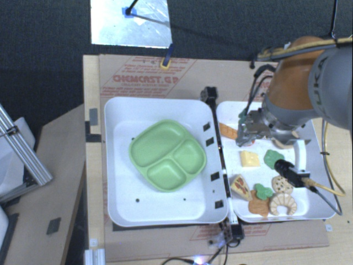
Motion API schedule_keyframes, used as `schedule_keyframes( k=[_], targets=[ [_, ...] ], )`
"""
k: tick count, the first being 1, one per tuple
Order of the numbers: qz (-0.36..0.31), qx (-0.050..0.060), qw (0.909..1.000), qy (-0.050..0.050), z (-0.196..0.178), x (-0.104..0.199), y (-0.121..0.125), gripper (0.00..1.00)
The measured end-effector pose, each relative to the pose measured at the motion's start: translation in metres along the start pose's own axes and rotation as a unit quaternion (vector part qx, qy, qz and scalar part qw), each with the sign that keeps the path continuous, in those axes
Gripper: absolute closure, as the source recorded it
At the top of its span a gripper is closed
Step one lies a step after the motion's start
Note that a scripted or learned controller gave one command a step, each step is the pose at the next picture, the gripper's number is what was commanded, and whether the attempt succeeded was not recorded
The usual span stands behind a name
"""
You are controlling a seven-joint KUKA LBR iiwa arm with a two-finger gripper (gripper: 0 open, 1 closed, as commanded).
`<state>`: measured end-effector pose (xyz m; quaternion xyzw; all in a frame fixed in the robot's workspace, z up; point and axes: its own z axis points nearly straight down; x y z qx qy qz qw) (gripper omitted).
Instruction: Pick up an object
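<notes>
Camera view has the gripper [246, 136] low in the right bin [317, 217], nose just above the yellow cheese block [250, 159], an orange piece [227, 130] to its left. Whether it is parted or closed, I cannot tell from here. Risk now: the toys sit close, so a descent could nudge the cheese or graze the green piece [273, 159] beside it. Nearer us lie a pizza slice [239, 186], cookie [282, 185] and croissant [283, 204]. Left bin [118, 203] holds a green divided plate [167, 155].

Gripper [246, 138] over right bin [319, 217], near cheese [250, 159].
</notes>
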<state>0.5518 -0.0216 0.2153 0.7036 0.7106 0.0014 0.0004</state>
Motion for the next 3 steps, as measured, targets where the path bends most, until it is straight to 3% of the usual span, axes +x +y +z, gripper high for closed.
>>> schedule_keyframes(
  k=[2, 3],
  targets=[
    [0.000, -0.001, 1.0000, 0.000, 0.001, 0.094, 0.048, 1.00],
    [0.001, -0.001, 1.0000, 0.000, -0.013, 0.105, 0.062, 1.00]
  ],
)
